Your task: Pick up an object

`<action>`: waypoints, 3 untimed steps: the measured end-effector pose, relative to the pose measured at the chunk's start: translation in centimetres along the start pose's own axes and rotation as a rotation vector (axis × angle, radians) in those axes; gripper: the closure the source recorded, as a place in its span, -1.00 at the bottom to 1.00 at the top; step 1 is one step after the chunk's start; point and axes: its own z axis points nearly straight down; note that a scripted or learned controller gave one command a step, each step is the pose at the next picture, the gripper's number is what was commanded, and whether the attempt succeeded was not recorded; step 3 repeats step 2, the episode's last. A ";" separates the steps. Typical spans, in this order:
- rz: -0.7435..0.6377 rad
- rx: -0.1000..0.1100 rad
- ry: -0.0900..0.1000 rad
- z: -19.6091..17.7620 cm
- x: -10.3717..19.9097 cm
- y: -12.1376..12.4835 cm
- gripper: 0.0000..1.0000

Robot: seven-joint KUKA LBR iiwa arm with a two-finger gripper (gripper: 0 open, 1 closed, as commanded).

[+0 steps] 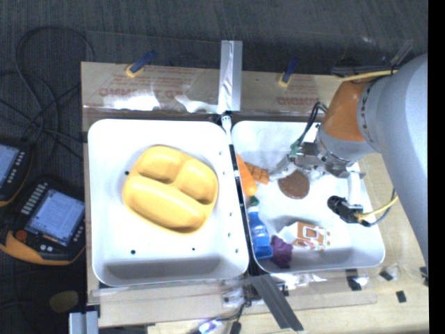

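Bread (pixel 170 188), yellow and alone, fills the left bin (pixel 104 256). Small items crowd the right bin's (pixel 368 252) left wall; a brown disc (pixel 294 185) lies mid-bin under the gripper (pixel 306 160), whose grip I cannot tell. Best descend squarely over the disc.

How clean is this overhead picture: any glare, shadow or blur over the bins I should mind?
Camera view: lighting is even but soft overall; the right bin is bright and washed near its white walls, the arm shadows the area around the brown disc, the gripper is too blurred to read, and the yellow object looks clear.
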 end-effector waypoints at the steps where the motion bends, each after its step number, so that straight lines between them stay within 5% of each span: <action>1: -0.001 0.002 -0.002 -0.9 0.0 0.0 1.00; 2: 0.026 0.011 0.002 -11.5 4.7 -4.7 1.00; 3: 0.026 0.011 0.002 -11.5 4.7 -4.7 1.00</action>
